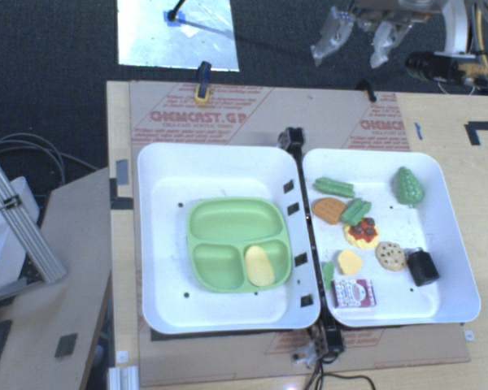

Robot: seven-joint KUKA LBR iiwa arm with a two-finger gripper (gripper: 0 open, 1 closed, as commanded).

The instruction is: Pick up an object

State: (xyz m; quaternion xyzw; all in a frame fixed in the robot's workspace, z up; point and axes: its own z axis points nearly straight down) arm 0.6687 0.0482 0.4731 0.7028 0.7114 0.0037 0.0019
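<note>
Two pale gripper fingers hang spread apart, holding nothing, high beyond the bench; the small toy foods, including a bumpy green plastic piece, lie in the right shallow white bin.

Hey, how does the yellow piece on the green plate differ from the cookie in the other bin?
The yellow piece is plain pale yellow and oval; the cookie is tan, round and dotted with dark chips. The yellow piece lies alone in a compartment of the green plate in the left bin; the cookie lies directly on the right bin floor among other toy foods. The yellow piece looks somewhat larger. Both lie flat, far from the gripper.
</note>
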